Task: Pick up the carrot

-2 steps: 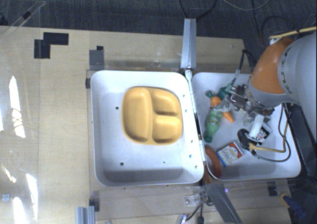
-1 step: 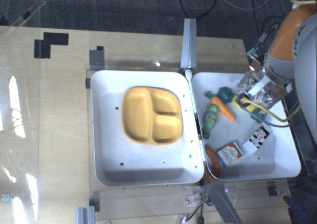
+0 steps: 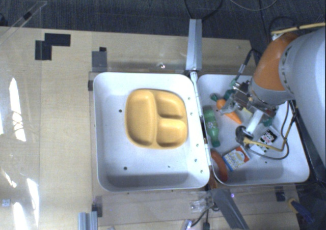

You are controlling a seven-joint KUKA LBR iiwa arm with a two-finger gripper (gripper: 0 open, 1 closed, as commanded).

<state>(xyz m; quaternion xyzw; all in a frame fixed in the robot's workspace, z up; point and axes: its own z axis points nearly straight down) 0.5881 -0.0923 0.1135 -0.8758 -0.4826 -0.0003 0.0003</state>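
The small orange carrot (image 3: pixel 227 111) lies in the right white bin (image 3: pixel 293 170) beside a green bottle (image 3: pixel 210 126); the end effector (image 3: pixel 243 103), grip state unclear, should straddle the carrot's width before pinching.

Grey arm (image 3: pixel 305 66), orange band, seemingly metallic wrist hardware

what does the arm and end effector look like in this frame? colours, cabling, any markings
One arm, entering from the right: bulky rounded light-grey links with a glossy orange band above the wrist. Below that sits a darker grey metal wrist block, with the gripper at its end showing pale silver and black parts. Thin dark cables loop alongside the wrist, plus a yellowish wire lower down. No readable markings at this resolution.
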